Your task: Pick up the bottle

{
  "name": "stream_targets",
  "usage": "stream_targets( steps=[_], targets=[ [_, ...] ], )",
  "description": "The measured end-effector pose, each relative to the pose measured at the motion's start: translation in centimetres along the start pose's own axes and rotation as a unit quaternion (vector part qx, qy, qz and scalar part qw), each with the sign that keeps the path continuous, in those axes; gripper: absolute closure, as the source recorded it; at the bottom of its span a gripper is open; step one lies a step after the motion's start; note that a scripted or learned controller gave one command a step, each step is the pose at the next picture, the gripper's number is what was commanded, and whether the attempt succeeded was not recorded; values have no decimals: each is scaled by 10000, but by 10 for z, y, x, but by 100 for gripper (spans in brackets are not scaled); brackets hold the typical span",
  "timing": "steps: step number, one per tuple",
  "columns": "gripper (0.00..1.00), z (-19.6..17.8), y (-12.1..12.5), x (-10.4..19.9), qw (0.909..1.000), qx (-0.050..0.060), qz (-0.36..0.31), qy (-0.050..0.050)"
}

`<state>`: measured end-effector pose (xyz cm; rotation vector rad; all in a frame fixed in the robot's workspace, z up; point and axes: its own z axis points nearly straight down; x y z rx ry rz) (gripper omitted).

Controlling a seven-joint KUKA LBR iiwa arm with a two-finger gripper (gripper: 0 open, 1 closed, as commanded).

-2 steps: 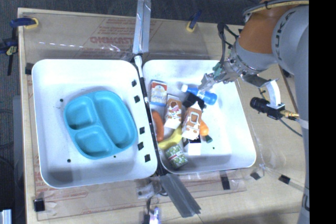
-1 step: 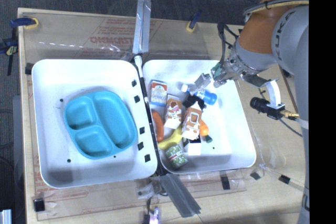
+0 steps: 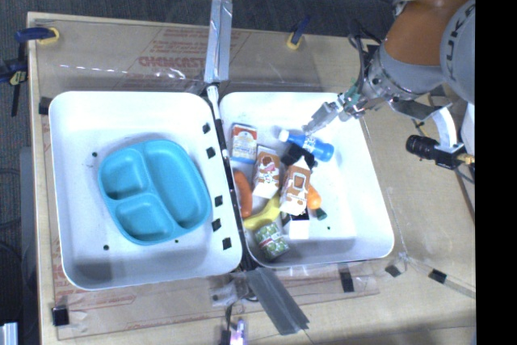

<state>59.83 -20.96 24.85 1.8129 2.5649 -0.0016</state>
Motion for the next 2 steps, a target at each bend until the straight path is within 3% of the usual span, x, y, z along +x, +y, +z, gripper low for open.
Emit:
stream_targets(
  steps=[1,2],
  targets=[
    [0,104,15,-4,9999,14,166,11],
    [0,125,-28,16,9997,-24,-248,-7]
  ],
)
